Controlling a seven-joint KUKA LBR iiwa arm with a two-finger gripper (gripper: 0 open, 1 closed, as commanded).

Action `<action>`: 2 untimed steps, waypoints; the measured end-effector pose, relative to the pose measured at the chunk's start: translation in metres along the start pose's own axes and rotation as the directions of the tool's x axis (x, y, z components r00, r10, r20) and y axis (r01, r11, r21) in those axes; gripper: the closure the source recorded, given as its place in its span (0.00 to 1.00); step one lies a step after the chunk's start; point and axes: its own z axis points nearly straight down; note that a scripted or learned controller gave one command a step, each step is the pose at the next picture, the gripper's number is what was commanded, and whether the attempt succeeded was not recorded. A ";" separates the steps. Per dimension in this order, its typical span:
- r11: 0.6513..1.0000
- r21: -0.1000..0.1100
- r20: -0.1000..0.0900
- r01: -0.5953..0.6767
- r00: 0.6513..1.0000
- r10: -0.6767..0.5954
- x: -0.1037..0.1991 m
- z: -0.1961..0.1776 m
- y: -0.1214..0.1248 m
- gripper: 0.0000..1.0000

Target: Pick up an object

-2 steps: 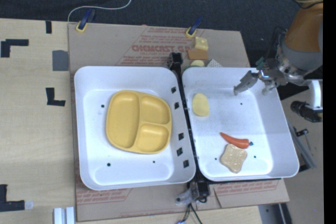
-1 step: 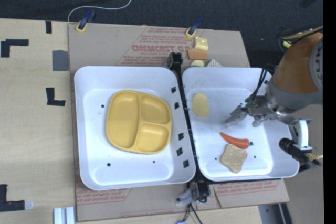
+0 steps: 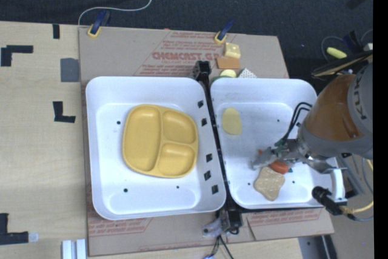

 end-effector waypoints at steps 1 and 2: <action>1.000 -0.002 0.001 0.002 1.000 -0.002 0.000 -0.013 0.002 1.00; 1.000 -0.007 0.000 0.012 1.000 -0.012 0.069 -0.088 0.061 1.00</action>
